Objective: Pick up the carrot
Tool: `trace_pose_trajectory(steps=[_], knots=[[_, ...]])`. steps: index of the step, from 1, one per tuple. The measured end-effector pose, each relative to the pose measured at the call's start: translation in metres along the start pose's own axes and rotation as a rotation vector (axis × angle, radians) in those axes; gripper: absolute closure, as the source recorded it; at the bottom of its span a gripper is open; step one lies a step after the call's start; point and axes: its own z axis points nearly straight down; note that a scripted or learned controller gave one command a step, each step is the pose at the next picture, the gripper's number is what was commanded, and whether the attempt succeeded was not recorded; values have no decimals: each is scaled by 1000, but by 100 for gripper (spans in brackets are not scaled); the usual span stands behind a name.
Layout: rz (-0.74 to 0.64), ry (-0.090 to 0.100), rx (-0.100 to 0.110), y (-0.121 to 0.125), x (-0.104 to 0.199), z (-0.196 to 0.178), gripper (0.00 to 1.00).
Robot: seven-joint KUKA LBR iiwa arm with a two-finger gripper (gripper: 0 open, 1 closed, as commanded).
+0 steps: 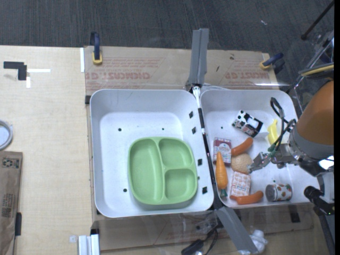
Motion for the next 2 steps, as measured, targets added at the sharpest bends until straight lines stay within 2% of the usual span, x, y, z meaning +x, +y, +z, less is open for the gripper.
trace_pose_trajectory(steps=[2], knots=[[0,0,0,0,0,0,0]])
